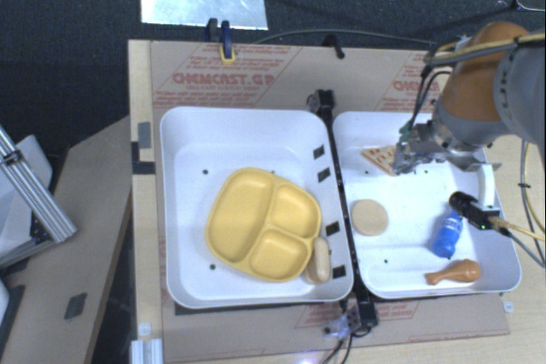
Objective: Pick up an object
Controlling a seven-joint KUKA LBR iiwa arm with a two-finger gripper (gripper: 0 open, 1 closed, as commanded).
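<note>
Pincer (pixel 408 156) low in the right bin (pixel 512 268), at its far side, arm coming in from the right with the orange band above the wrist. Cannot tell how the pincer is set, nor whether anything sits in it.

Touching or just under the pincer, on its left: flat tan wedge like a pizza slice (pixel 378 157), lying on the bin floor.

A little nearer the camera and left of the pincer: round beige disc (pixel 370 217), flat, apart from the wedge.

Nearer and to the right: blue bottle (pixel 445 235), lying tilted, dark cap end pointing up-right.

Nearer still, by the bin's front rim: brown drumstick (pixel 455 273).

Well left of the pincer, in the left bin (pixel 183 183): yellow divided tray (pixel 263 222), with a pale bread-roll shape (pixel 319 260) touching its near-right corner.

Both bins rest on the table (pixel 171 72).
</note>
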